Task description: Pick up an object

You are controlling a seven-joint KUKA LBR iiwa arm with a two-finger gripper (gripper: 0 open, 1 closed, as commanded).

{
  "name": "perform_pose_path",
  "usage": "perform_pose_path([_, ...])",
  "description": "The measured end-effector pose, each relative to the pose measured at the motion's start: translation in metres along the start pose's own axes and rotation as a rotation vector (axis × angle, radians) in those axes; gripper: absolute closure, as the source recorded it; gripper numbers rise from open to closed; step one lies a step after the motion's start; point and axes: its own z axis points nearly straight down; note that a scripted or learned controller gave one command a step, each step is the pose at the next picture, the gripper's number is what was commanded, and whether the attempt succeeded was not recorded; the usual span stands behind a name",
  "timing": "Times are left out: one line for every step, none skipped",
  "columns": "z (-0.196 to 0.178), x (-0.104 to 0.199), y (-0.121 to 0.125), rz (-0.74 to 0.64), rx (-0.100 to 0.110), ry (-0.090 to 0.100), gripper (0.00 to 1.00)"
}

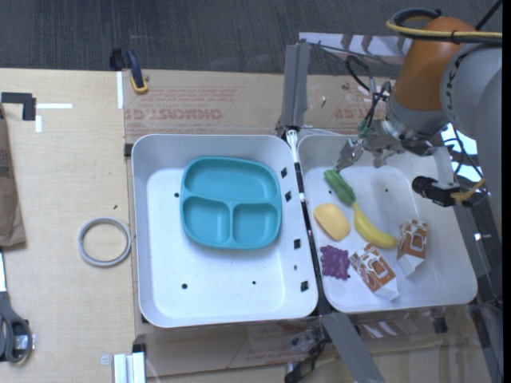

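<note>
You see the gripper hanging over the far end of the right bin, its 2 fingers spread apart with nothing between them. Nearer you than the gripper lie the green pepper, then the yellow lemon, banana, purple grapes and 2 cartons.

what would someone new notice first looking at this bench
Probably the teal divided plate, alone in the left bin. Next, the cluster of toy food in the right bin: a green pepper, a lemon, a banana, purple grapes and two printed cartons. The arm's orange band stands out at upper right, with the tool above that bin's far edge.
</note>
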Motion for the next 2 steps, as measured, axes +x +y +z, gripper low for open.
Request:
perform_pose_path([0.0432,0.0196,-0.0191,0.159,0.0,0.001,0.0])
perform_pose_path([0.0343,0.0177,-0.0195,0.164,0.001,0.001,1.0])
